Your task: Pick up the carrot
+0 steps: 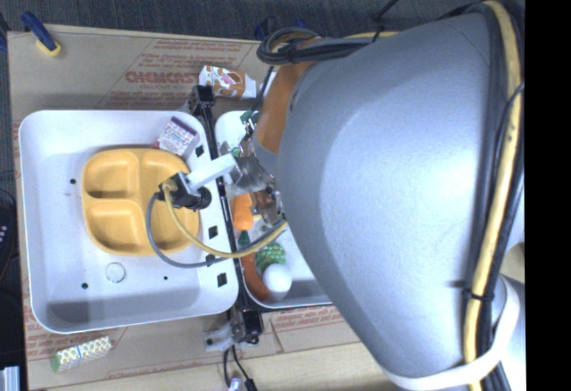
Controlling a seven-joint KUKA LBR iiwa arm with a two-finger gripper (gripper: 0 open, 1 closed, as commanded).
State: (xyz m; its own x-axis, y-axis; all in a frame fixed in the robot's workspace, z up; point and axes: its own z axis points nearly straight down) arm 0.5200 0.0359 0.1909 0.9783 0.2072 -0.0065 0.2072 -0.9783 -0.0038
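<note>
A yellow tray (134,199) with four compartments lies in the left bin (36,228), and everything else is placed from it. The carrot (242,212) lies to the right of the yellow tray, just past the divide between the bins, in the right bin (299,298). It shows as a short orange piece, partly covered by the arm. The pincer (260,200) is right beside the carrot, on the side away from the yellow tray, close enough that they may touch. Whether it is apart, together or clamped on the carrot cannot be told (the grey arm (393,184) hides most of that bin).

Further right and lower than the yellow tray, below the carrot, a green thing (268,254) lies against a white rounded thing (277,278). A small red-and-white packet (177,135) sits just off the yellow tray's upper right corner, inside the left bin. Above that, outside the bins, a brown-and-white packet (222,81) lies on the worktop (116,68). Well above and left of the yellow tray a blue and yellow clip (41,33) rests at the worktop's corner, and well below it lies a pale patterned packet (82,352).
</note>
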